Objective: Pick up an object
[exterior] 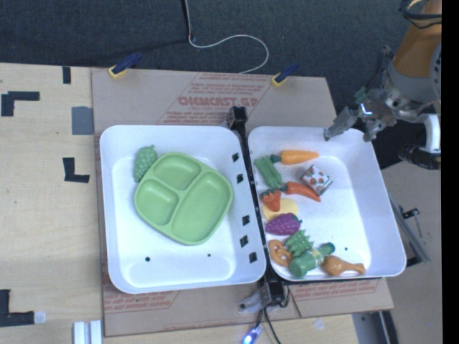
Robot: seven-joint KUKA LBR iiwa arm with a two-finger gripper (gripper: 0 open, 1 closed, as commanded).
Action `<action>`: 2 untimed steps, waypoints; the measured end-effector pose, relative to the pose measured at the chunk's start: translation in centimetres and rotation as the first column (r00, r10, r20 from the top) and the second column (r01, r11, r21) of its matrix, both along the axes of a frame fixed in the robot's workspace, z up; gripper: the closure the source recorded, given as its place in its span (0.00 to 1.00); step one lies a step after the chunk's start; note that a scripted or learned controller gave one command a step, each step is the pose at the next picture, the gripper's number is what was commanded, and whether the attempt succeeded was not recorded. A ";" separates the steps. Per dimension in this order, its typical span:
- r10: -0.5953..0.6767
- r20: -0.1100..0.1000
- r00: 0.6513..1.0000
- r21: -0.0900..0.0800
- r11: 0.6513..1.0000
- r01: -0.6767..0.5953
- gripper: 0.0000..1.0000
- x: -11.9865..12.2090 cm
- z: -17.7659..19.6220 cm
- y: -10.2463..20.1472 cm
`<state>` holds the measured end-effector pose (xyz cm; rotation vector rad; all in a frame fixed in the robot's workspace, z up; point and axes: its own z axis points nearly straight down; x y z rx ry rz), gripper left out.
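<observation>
Several toy foods lie in the right bin, toward its left side and lower edge: an orange carrot at the top, a green pod-like piece beside it, a small red-and-white block, a purple grape bunch, and a crowded heap with a drumstick along the lower edge. The gripper hovers at the upper right of the frame, over the bin's far rim, grasping nothing; whether its fingers are spread or closed I cannot tell. For a clean pick, the carrot or the red-and-white block looks the better choice, since each lies somewhat apart from its neighbours, while the heap invites a glancing miss. The left bin holds a green divided plate and a green grape bunch. Much of the arm is cut off at the right edge, and the heap's pieces are hard to tell apart.
</observation>
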<state>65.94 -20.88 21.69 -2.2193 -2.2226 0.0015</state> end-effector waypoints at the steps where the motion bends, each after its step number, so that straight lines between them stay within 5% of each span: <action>1: 0.006 -0.009 1.000 0.005 1.000 -0.006 0.00 -3.2 -6.5 9.3; 2: -0.001 0.013 1.000 -0.009 1.000 0.001 0.00 -7.9 -13.0 11.2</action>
